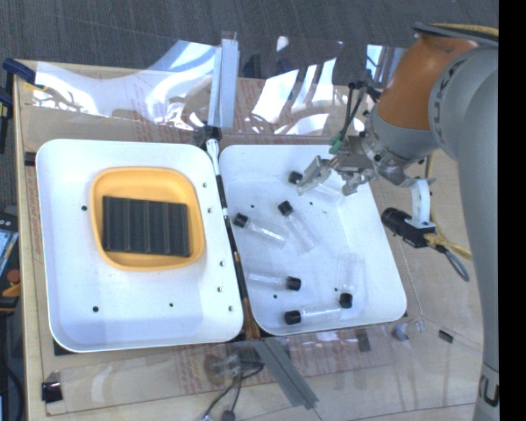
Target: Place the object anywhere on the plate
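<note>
- Jaws (331,175) hang over the right bin's (381,274) far side — cannot tell if apart or together.
- Clear vials with black caps (289,234) lie scattered in the right bin, none on the plate.
- Yellow plate (145,187) with dark ribbed insert sits in the left bin (61,296) — on the worktop.

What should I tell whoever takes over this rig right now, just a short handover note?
Gripper: hovering over the upper part of the right bin, holding one clear vial with a black cap between its fingers.
Plate: yellow, with a dark ribbed insert, in the left bin; nothing placed on it yet.
More vials lie scattered in the right bin.
Left: carry the held vial over and set it on the plate.
</note>
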Motion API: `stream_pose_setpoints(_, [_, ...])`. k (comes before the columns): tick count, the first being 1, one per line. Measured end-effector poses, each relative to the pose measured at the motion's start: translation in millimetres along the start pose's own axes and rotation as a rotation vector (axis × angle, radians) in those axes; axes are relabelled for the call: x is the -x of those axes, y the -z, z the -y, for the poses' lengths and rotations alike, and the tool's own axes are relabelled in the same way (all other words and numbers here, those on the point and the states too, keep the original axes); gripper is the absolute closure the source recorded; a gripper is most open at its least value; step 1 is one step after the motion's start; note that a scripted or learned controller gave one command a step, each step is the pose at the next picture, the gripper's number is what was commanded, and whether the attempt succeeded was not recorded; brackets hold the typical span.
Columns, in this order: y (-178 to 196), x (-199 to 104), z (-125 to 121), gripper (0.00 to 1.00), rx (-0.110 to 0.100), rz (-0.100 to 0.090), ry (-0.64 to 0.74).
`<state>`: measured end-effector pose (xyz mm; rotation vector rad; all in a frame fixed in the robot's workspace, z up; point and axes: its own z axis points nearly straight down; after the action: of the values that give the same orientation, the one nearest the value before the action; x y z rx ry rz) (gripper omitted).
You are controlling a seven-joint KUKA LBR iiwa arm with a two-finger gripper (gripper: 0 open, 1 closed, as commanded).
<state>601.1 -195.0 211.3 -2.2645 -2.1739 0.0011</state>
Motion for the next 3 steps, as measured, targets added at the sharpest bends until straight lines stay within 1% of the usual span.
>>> stream_pose_setpoints(1, [-5.7,-95.1,-4.4,0.0,-0.003,0.0,0.324])
stream_pose_setpoints(2, [-20.0,-176.6,-28.5,0.0,0.001,0.002,0.368])
stream_pose_setpoints(3, [-14.1,-167.4,1.5,0.0,-0.002,0.001,0.601])
